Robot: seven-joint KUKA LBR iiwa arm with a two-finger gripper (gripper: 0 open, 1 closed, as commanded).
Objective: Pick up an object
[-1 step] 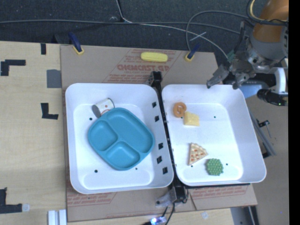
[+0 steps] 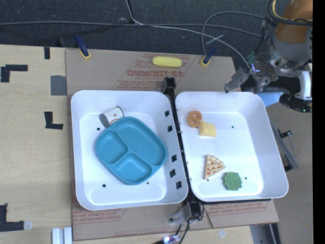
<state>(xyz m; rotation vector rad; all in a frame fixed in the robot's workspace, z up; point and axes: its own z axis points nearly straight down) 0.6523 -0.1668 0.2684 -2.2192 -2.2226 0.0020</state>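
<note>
gripper [image 2: 242, 81] at upper right, above right bin's [image 2: 254, 151] far corner, finger state unclear | donut [image 2: 194, 118], cheese [image 2: 207, 130], pizza slice [image 2: 213, 166], broccoli [image 2: 232, 181] in right bin, lower left of gripper | left bin [image 2: 86, 151]: blue tray [image 2: 131, 149], cup [image 2: 111, 116]

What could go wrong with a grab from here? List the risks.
1. The doughnut and cheese wedge sit almost touching, so closing on one may knock the other.
2. The pizza slice lies flat, and fingers may slide over it.
3. The gripper hangs outside the right bin, so descending early might hit its rim.
</note>
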